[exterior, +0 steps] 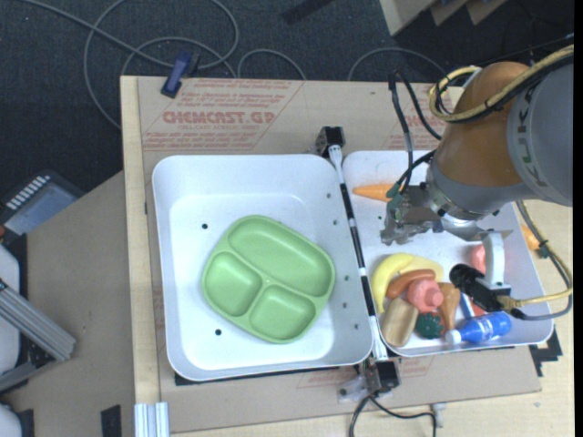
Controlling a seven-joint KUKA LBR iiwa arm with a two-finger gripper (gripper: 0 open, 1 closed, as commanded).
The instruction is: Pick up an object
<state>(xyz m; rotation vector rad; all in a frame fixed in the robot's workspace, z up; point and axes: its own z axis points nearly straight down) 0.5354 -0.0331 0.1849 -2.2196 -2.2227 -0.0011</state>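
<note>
Your targets: pile of small plastic toy items in near part of right white bin [364,167] — yellow banana-shaped piece [398,267], pink-red rounded piece [423,293], tan bread-like piece [398,320], blue bottle-like piece [483,328]. Orange carrot-shaped piece [373,191] lies apart at bin's far left corner. End effector [407,221] hangs over bin between carrot and pile; you cannot tell its grip state. Left white bin [173,185] holds green three-compartment plate [267,278]. Both bins sit on table [228,112].

Divided plate [267,279] in left bin [173,189]; toy food pile [421,304] in right bin [364,167], near front.
</note>
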